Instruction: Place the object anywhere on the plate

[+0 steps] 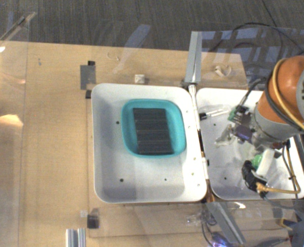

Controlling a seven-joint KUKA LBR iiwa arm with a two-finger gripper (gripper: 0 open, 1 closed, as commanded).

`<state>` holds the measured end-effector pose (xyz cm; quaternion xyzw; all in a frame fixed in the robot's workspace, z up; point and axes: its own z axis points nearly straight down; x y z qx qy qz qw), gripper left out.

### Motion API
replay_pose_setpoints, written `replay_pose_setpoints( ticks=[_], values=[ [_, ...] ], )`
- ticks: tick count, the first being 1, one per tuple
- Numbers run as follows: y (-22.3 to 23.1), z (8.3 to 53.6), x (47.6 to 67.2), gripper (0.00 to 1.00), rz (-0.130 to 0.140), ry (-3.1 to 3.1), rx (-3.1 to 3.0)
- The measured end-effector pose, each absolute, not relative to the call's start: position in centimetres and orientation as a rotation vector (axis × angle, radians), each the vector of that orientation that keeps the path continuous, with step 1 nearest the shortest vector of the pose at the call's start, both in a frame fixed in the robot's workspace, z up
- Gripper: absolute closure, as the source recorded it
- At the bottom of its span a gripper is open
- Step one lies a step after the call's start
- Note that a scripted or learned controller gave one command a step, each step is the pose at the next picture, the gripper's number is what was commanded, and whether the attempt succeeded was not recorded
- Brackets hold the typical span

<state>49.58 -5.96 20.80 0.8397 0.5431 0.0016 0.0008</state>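
Teal plate (178, 133) sits in the left bin (110, 179), nearer its far edge, and a dark ribbed slab (152, 131) lies flat at the plate's middle; I take that slab for the task's thing. It looks stiff, light and low, and the ribs should give some bite, so I'd take it across its short width, by the long edges. Over the right bin (221, 184) hangs the pincer (243, 130); spread or closed, I cannot tell.
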Motion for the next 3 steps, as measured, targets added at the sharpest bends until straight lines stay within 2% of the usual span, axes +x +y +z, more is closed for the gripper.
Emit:
replay_pose_setpoints(
  ticks=[1,2,3],
  values=[
    [-6.0,20.8,49.6,0.00,0.005,1.705,2.637],
    [-12.6,27.5,51.0,0.00,0.005,1.729,2.619],
    [-12.5,28.6,51.2,1.00,0.008,1.738,2.610]
  ],
)
